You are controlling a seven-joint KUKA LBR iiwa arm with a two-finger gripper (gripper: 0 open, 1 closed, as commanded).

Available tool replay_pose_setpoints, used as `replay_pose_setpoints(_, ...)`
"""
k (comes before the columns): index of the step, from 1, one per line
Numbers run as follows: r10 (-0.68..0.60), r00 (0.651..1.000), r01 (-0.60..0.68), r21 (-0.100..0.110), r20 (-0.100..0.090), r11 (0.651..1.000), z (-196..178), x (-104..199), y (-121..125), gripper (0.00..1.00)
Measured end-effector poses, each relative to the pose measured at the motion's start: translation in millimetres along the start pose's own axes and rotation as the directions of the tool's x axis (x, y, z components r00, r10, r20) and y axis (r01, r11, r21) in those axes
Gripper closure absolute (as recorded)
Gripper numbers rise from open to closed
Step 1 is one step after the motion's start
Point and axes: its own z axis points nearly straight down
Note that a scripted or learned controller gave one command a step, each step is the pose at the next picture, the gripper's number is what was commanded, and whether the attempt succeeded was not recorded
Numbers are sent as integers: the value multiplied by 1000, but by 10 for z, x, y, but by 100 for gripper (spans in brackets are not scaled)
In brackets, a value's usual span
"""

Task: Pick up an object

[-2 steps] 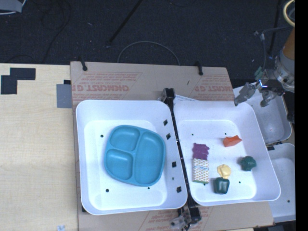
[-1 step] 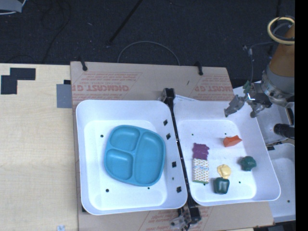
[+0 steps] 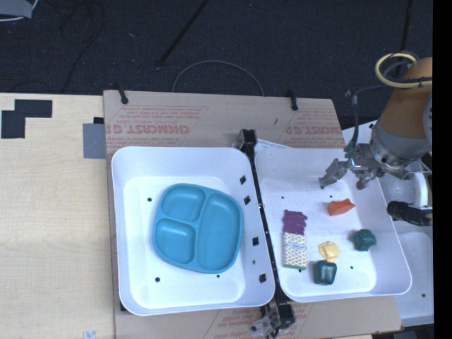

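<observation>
Hovering with fingers apart and nothing between them, the pincer [image 3: 347,173] sits just beyond the orange block [image 3: 341,207] in the right bin [image 3: 392,277], so picking up has not begun; descent and closing remain.

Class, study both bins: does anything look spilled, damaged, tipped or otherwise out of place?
Nothing stands out. The blue divided plate lies flat in the left bin; the small items, such as the orange block and purple piece, sit loosely in the right bin.
</observation>
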Motion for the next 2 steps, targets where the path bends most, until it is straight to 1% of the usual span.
replay_pose_setpoints(1, 0, 1000, 0, -1, 0, 1000, 436, 19, -26, 0)
replay_pose_setpoints(2, 0, 1000, 0, -4, 1, 1000, 307, 10, -17, 100)
